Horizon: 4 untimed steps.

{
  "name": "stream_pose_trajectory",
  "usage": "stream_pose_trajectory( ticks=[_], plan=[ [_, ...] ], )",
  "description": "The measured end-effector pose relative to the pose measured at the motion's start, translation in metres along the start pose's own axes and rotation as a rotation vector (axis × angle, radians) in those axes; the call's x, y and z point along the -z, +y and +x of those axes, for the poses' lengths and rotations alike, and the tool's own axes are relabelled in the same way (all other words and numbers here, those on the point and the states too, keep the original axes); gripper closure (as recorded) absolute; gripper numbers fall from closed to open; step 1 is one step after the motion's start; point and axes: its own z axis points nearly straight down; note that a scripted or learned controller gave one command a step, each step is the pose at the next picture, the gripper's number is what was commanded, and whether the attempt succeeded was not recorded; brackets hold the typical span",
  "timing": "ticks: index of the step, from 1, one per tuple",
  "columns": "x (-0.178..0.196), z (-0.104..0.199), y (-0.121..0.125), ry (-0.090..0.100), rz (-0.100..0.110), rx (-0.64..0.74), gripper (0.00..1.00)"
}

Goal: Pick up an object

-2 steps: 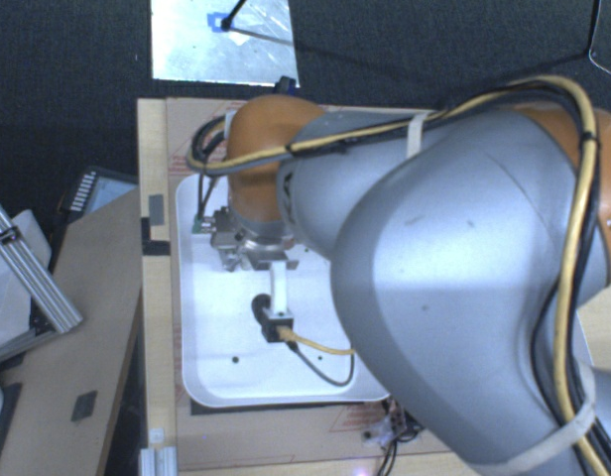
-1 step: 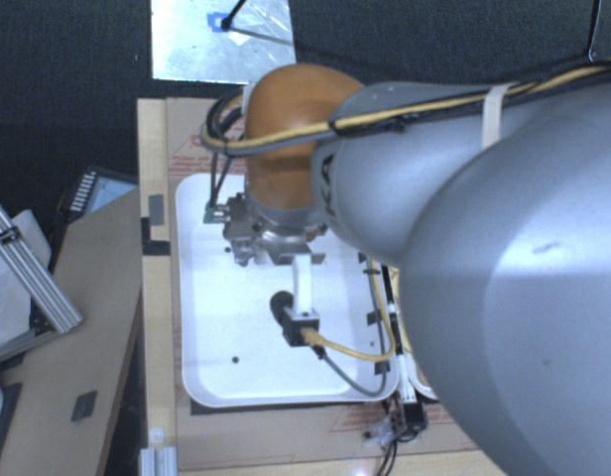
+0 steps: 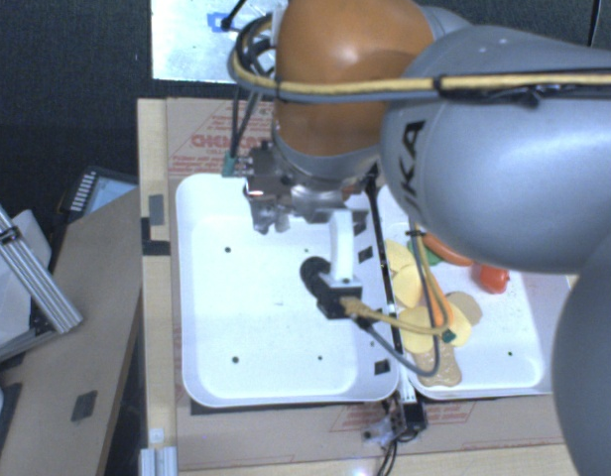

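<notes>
My gripper (image 3: 271, 218) hangs over the far part of the left white bin (image 3: 226, 365), under the orange band of the arm. Nothing shows beneath it but bare bin floor. The loose objects lie in the right bin (image 3: 519, 370): a pale yellow piece (image 3: 407, 278), an orange piece (image 3: 446, 253) partly under the arm, a small red piece (image 3: 493, 279), a tan round piece (image 3: 466, 310) and a brownish flat piece (image 3: 440, 370). The arm hides much of the right bin.
The large grey arm fills the upper right and covers the far part of the right bin. A yellow cable (image 3: 385, 317) trails across the divide between the bins. Cardboard (image 3: 87, 296) lies left of the bench.
</notes>
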Motion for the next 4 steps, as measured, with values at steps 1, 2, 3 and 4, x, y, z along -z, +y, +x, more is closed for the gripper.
stream_pose_trajectory(
  ticks=[1,2,3,4],
  plan=[
    [0.002,0.0,0.0,-0.006,0.01,0.004,1.0],
    [-0.076,-0.001,-0.011,-0.009,0.017,-0.005,1.0],
    [0.054,0.0,-0.003,-0.002,0.001,-0.002,1.0],
    [0.203,0.001,-0.039,0.0,0.0,0.001,1.0]
  ],
)
